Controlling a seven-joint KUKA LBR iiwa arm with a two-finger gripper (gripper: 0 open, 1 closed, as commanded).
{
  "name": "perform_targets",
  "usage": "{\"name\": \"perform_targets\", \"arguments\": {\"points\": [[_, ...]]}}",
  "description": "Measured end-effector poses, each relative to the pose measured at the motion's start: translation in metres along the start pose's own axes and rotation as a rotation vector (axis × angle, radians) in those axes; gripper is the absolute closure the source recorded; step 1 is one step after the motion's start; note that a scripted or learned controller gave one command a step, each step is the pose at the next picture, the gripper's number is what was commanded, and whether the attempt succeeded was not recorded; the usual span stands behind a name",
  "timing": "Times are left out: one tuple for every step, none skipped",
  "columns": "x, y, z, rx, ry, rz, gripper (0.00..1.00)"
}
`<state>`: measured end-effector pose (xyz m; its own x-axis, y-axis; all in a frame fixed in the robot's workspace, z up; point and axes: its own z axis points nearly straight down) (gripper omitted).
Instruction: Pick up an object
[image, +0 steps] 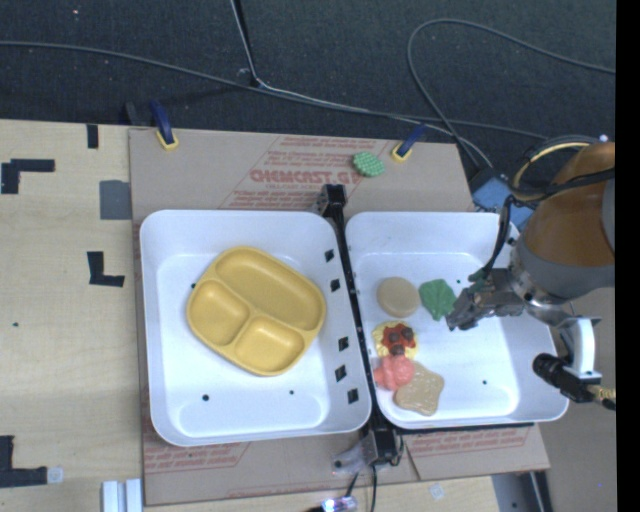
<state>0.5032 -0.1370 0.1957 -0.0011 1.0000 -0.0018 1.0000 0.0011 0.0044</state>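
Dark two-finger gripper (462, 318) low in the right white bin (500, 400); jaw state unclear; flat green leaf-shaped toy (437, 298) just left, touching-close.

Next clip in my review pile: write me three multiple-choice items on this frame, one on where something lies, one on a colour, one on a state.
1. Where does the yellow divided plate lie?
A. in the left bin
B. in the right bin
C. on the cardboard above the bins

2. What colour is the small piece lying on the cardboard above the bins?
A. red
B. green
C. blue

3. How does the divided plate sit?
A. upside down
B. on edge against a bin wall
C. flat, hollows facing up

Key: 1 A, the plate rests on the floor of the left bin, while the right bin holds the small food-shaped pieces. 2 B, the piece beside the bins' top edge is plainly green. 3 C, its three hollows are open to the camera.
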Motion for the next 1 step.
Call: {"name": "perform_targets", "arguments": {"points": [[-0.0015, 0.0033, -0.0634, -0.002, 0.000, -0.001, 1.00]]}}
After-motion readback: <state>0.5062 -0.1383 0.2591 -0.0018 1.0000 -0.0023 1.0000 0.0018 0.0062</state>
